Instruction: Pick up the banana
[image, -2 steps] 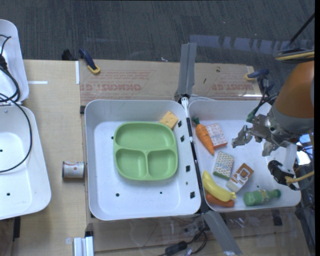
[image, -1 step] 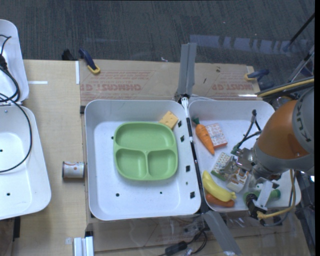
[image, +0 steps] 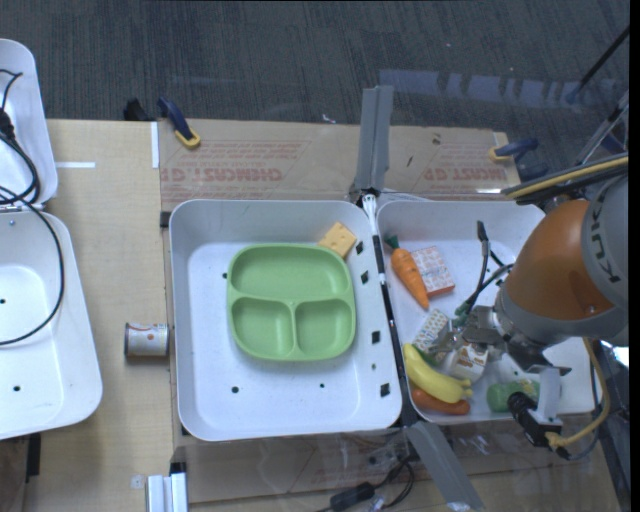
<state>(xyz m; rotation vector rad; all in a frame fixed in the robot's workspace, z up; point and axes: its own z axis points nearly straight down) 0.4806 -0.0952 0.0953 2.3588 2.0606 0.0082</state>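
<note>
One banana (image: 434, 374), one carrot (image: 408, 277) behind it, one green divided plate (image: 292, 301) left of it. Gripper (image: 468, 350) just right of banana among clutter; grip state impossible to tell.

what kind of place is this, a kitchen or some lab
Most likely a robot lab test bench, not a kitchen: a robot arm reaches over two white bins holding toy food like a banana and carrot, with clamps and cables around.

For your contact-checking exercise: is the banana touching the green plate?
Apart. The camera view shows the banana in the right bin, the green plate in the left bin, bin walls between them.
</note>
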